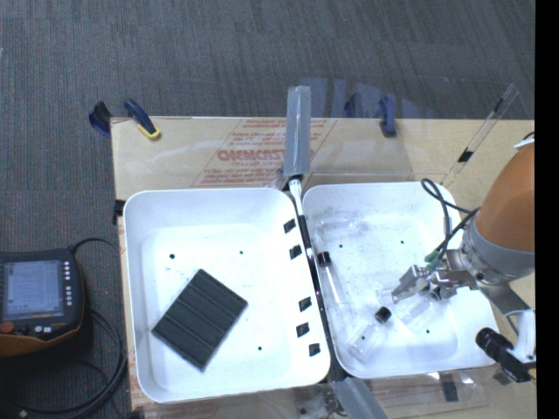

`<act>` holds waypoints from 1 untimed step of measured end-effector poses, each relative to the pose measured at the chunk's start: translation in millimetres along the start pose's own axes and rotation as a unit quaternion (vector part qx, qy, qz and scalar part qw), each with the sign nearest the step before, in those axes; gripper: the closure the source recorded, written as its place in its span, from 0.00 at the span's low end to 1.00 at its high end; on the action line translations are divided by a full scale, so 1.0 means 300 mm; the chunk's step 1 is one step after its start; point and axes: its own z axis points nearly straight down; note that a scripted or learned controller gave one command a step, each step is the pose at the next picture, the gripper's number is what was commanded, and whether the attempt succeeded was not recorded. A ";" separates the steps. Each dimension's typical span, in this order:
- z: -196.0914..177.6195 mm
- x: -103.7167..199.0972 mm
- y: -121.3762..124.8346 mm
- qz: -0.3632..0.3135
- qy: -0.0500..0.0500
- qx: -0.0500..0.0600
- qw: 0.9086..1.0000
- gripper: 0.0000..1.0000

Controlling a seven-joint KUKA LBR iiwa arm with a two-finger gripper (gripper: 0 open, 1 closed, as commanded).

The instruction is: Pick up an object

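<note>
A dark grey ridged rectangular pad (200,319) lies flat in the left bin (148,225), turned at a slant. In the right bin (367,199) a clear plastic bottle (367,337) with a black cap lies on its side near the front. My gripper (409,286) hangs low over the right bin's right half, just up and right of the bottle's cap. Nothing shows in its grasp. A faint clear plastic item (336,231) lies at that bin's back left.
Black clips (303,305) line the ridge between the bins. An upright grey post (299,138) stands behind them. Blue clamps (140,119) sit on the board's back edge. A teach pendant (37,297) lies on the floor at left. A cable (441,206) loops above the gripper.
</note>
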 end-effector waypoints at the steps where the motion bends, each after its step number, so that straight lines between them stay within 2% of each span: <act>1: 0.361 -0.124 0.108 -0.018 0.000 -0.002 1.000 0.00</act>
